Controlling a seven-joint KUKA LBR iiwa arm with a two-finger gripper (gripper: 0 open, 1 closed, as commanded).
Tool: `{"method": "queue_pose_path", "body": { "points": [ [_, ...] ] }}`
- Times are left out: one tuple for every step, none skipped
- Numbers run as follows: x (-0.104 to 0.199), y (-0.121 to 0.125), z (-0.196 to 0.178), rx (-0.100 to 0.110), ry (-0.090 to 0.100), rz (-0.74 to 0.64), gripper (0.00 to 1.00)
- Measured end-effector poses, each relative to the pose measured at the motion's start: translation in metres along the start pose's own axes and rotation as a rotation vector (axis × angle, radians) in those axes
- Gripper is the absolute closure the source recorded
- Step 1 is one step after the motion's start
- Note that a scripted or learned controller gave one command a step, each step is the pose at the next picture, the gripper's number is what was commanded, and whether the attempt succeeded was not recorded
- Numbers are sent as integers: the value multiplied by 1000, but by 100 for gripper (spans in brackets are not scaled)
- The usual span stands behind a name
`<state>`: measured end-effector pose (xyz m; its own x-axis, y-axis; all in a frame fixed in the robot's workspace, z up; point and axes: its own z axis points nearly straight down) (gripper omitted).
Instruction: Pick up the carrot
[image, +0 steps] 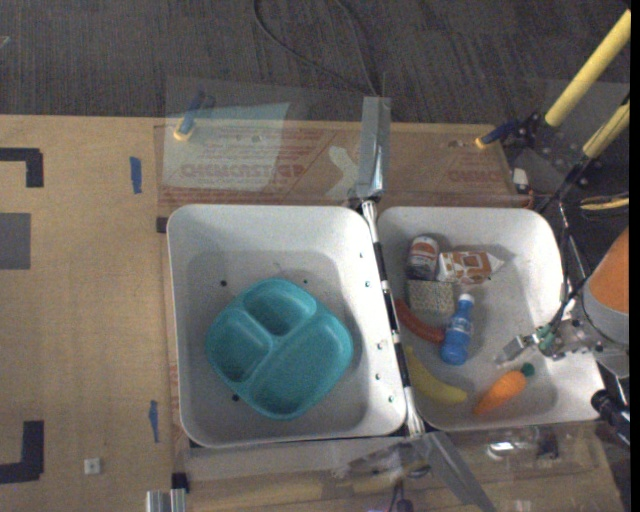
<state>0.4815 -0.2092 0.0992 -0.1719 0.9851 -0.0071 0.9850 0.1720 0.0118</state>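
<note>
The orange carrot (500, 392), with a green tip at its upper right end, lies at a slant near the front right of the right bin (545, 232). My gripper (532, 345) hangs just above and to the right of the carrot's green end, close over the bin floor. Nothing shows in its grasp. The arm's orange band sits at the view's right edge.
In the right bin lie a blue bottle (458, 330), a yellow banana (436, 386), a red pepper (420, 322), a patterned cup (431, 296), a can (423, 256) and a small carton (468, 267). A teal divided plate (280, 346) rests in the left bin (200, 240).
</note>
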Motion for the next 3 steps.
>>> {"method": "queue_pose_path", "body": {
  "points": [
    [9,2,11,5,4,-238,0],
    [40,18,10,7,6,-174,0],
    [2,1,11,3,4,-131,0]
  ]
}}
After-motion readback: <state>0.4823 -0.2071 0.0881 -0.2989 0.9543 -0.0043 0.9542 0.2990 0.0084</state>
